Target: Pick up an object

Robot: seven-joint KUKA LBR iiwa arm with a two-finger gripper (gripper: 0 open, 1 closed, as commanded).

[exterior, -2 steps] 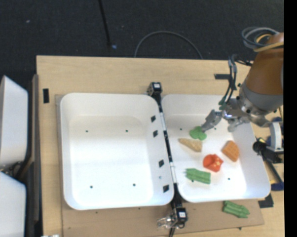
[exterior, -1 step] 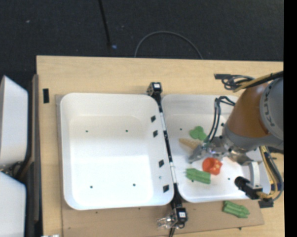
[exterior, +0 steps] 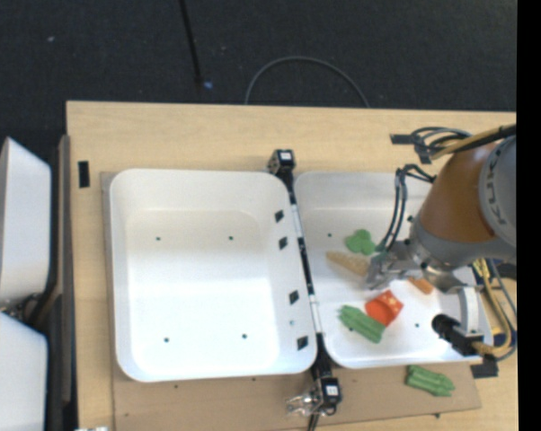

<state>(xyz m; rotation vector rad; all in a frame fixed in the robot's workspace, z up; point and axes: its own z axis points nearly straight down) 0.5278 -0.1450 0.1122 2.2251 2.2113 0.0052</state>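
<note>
Green toy (exterior: 430,381) lies on the bench (exterior: 190,133). Red block (exterior: 384,307) sits just beside the tool (exterior: 378,272), nearer the camera. Is the tool open? Cannot tell.

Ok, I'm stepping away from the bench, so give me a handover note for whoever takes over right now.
Hand: low over the right bin, between the tan piece and the red piece; no grasp confirmed.
Things: upper green piece, lower green piece and small orange piece also lie in that bin; a third green piece lies on the bench outside it.
Done: nothing visibly lifted.
Left: grip one piece, likely tan or red, and raise it.
</note>
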